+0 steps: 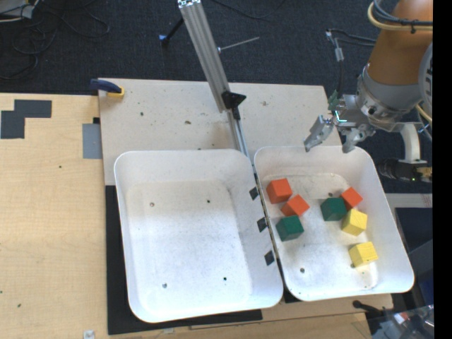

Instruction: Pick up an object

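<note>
1. Nearest the camera sits the left bin (191, 239), a shallow white tray with only dark specks on its floor
2. Just beside it, touching along a shared edge, the right bin (392, 260) holds seven small blocks
3. Two orange blocks lie near the bin's left wall: one orange block (280, 188) further back, a second orange block (296, 205) just in front of it, and a green block (289, 227) nearer still
4. On the bin's right side, a dark green block (332, 208) sits beside a third orange block (352, 198); a yellow block (354, 222) touches them on the near side, and another yellow block (363, 253) lies apart, closer to the front rim
5. The tool (330, 137) hangs above the back rim of the right bin, its two fingers spread apart with nothing between them, well clear of every block
6. Behind it rises the grey arm with its orange band (399, 44)
7. A slanted aluminium rail (209, 51) runs from the far side down to the seam between the bins, across the pale table (169, 115)
</note>
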Controlling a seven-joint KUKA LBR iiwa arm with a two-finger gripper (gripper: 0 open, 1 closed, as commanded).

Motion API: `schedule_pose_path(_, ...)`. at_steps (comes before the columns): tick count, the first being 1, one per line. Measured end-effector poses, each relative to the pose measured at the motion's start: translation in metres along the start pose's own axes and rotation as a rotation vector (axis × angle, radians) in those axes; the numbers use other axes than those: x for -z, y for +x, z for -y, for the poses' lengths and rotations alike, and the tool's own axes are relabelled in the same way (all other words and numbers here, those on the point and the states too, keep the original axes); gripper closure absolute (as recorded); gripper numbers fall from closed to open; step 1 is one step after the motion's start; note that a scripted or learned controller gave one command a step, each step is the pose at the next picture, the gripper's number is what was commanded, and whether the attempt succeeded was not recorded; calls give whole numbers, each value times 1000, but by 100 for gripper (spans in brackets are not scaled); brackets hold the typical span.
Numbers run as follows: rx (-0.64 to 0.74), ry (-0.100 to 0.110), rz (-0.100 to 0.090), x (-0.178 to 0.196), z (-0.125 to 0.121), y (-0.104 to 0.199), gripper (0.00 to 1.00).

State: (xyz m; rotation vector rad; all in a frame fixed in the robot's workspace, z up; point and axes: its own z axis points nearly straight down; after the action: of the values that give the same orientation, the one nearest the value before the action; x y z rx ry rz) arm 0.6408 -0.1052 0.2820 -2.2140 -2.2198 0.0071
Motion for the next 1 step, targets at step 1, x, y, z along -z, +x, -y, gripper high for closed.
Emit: schedule_pose_path(1, 1, -5, 1, 3, -1, 0, 0)
